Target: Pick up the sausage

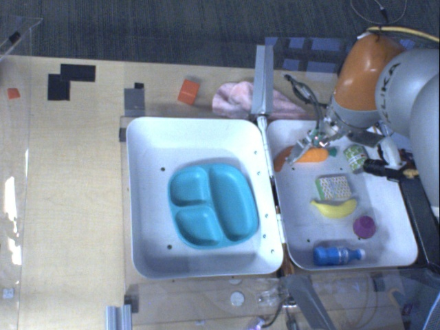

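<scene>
Camera view, from above at a slant.

Sausage (280, 159): short, brownish-orange, rounded at the end; low against the left wall of the right bin (392, 249), toward its far end, partly hidden by the rim. Just beside an orange wedge-shaped piece (313, 155); touching or apart cannot be told.

Gripper (317, 139): hung over the far part of the right bin, above the orange piece and just right of the sausage. Nothing seen held. How far open: cannot tell, the tip being small and blurred against the clutter.

Also in the right bin: a green-and-white can (355, 157), a checkered pad (334, 186), a banana (335, 208) just in front of it, a purple cup (364, 226) and a blue bottle (337, 255) lying on its side near the front wall.

Left bin (148, 184): white, shallow, with 1 blue plate (212, 205) of 3 compartments in the middle.

Surface and room: pale wooden bench (69, 205) under the 2 bins. Behind the bins, a pink cloth (234, 98) and an orange block (188, 91); farther left, black markings (69, 80). Beyond the bench, dark grey carpet (172, 12).
</scene>
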